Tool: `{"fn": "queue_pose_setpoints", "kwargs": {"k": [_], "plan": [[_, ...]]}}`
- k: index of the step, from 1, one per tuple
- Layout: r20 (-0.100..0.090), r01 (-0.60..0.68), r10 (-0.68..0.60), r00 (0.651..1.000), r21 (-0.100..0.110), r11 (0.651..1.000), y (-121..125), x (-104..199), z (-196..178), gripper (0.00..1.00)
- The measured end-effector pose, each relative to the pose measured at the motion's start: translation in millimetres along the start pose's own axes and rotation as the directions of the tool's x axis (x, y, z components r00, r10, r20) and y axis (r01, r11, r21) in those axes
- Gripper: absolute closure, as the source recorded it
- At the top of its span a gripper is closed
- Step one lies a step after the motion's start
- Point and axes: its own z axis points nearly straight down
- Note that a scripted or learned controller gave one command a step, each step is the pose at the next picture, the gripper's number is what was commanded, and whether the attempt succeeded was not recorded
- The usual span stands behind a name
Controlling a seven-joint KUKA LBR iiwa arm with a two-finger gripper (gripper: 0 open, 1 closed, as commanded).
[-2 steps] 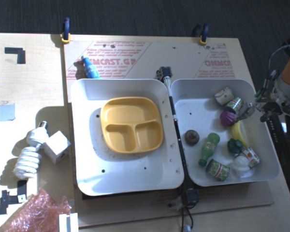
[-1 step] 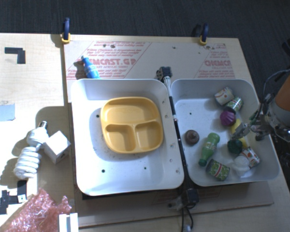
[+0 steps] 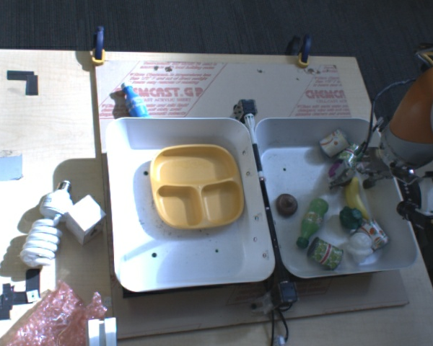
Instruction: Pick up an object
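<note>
Arm: grey gripper (image 3: 361,166) over the right white bin (image 3: 274,222) (far edge), above a yellow banana (image 3: 356,197).
Jaws: cannot tell.
Left white bin (image 3: 130,251): yellow divided plastic tray (image 3: 197,185).

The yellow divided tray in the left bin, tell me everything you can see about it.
The yellow divided plastic tray is a rounded rectangle with a raised rim and three compartments: one long section across the far side and two smaller ones on the near side. It looks matte and smooth, with nothing in its compartments. It lies flat and upright on the floor of the left shallow white bin, slightly above centre and turned a little askew. Only the bin floor touches it.
</note>
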Motion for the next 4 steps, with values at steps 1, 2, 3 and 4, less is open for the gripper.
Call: {"fn": "queue_pose_setpoints", "kwargs": {"k": [1, 2, 3, 4], "plan": [[0.005, 0.002, -0.002, 1.000, 0.001, 1.000, -0.6, -1.9, -10.1, 1.00], [0.008, -0.005, 0.005, 1.000, 0.016, 1.000, 64.9, 7.9, 1.8, 1.00], [0.010, -0.004, 0.004, 1.000, 0.000, 1.000, 68.6, 9.1, -0.4, 0.00], [0.012, -0.002, 0.002, 1.000, -0.001, 1.000, 69.0, 9.0, -10.7, 1.00]]}}
